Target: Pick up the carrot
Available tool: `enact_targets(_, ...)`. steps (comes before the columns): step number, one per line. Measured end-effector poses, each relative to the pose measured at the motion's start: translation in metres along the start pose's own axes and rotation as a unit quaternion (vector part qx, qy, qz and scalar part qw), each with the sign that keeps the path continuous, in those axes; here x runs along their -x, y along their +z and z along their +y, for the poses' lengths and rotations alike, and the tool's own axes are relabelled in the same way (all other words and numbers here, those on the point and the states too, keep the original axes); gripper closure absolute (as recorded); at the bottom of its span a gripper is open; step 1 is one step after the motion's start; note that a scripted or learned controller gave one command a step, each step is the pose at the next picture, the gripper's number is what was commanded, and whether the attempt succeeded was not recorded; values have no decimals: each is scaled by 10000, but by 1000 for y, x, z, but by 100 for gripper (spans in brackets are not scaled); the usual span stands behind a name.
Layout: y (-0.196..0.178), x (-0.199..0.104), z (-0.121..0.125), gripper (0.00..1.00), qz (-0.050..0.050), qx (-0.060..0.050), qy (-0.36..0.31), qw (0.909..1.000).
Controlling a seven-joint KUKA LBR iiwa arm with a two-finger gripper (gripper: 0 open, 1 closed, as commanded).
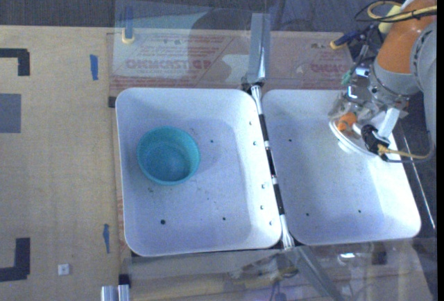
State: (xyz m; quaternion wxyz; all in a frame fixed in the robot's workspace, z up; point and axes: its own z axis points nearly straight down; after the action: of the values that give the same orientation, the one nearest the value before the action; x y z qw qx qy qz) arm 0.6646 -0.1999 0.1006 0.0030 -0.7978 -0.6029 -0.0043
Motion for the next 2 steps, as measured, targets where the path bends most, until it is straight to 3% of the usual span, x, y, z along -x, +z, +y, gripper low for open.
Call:
enact_targets(1, -9, -1, 0, 100, -13, -4, -15, 10000)
enact_targets(2, 10, 0, 7, 100, 7, -27, -73, 10000)
